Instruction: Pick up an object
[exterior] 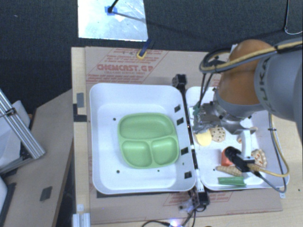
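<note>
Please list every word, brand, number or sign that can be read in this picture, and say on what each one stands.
"CHEMCAST GP": large red print on the brown sheet under the bins, at its far edge.
Smaller red lines above and below that print: too small to read.
Red print on the sheet's near edge: too blurred to read.
Dark letters on the arm: cut off and sideways, not readable.
</note>
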Motion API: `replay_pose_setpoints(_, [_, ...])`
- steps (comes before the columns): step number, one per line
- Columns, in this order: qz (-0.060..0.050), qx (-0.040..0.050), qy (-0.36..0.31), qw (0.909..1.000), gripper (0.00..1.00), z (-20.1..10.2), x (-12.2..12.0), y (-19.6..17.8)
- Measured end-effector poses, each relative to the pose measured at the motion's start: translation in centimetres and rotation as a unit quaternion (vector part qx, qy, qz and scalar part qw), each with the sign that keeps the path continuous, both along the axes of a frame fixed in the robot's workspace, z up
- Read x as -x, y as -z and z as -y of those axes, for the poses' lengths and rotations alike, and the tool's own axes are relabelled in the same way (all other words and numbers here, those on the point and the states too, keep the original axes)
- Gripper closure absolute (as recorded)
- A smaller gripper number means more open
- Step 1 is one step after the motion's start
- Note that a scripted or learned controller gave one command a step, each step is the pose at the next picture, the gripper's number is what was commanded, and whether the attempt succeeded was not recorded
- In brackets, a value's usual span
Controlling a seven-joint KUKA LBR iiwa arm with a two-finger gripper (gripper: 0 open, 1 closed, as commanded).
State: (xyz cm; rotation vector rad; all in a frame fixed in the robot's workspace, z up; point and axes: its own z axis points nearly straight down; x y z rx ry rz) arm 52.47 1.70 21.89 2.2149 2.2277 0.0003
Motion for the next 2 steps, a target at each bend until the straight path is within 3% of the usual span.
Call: replay_pose_setpoints(2, [0.001, -0.0001, 0.003, 1.0000, 1.00, 1.01, -0.08, -0.32])
